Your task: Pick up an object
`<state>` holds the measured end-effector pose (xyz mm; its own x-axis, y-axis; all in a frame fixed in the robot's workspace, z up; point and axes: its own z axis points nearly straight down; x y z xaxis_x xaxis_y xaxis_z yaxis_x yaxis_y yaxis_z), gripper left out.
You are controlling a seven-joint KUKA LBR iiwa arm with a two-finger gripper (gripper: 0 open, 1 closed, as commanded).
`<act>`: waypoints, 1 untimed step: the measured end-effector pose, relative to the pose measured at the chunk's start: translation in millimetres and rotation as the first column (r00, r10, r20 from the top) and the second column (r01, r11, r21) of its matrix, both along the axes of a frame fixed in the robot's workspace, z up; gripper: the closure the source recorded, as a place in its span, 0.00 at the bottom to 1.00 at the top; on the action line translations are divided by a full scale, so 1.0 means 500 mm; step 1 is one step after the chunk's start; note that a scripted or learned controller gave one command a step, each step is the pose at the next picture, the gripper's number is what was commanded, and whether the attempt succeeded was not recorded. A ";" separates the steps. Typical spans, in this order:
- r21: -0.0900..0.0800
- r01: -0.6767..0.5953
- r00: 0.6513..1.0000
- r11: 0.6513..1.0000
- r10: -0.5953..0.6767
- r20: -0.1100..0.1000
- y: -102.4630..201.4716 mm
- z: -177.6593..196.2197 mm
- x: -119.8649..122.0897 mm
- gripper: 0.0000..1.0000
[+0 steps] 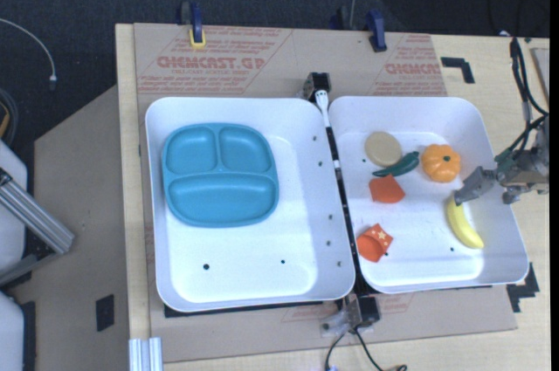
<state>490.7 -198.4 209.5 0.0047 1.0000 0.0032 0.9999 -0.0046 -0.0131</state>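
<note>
The right bin (489, 120) holds several toy foods. A yellow banana (465, 225) lies near its right wall. An orange pumpkin (440, 163) sits just above it. Further left are a tan round disc (383, 148), a green chili (397, 164) and a red chunk (387, 190). A red-and-orange piece (375, 242) rests near the front left corner. My gripper (493, 190) reaches in from the right, just above the banana's upper end and right of the pumpkin. It stands open, its two grey prongs apart with nothing between them.
The left bin (297, 256) carries a blue divided plate (220, 175) in its upper left half. A black hinge strip (333, 177) runs between the bins. Cables (528, 90) hang at the right edge. Two blue clamps (193, 18) hold the cardboard at the back.
</note>
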 end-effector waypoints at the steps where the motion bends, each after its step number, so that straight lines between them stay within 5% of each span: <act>1: -0.004 -0.005 1.000 1.000 0.005 0.013 0.001 0.013 0.006 0.00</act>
<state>493.9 -197.8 216.2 -0.0001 1.0000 -0.0006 1.0000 0.0001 0.0002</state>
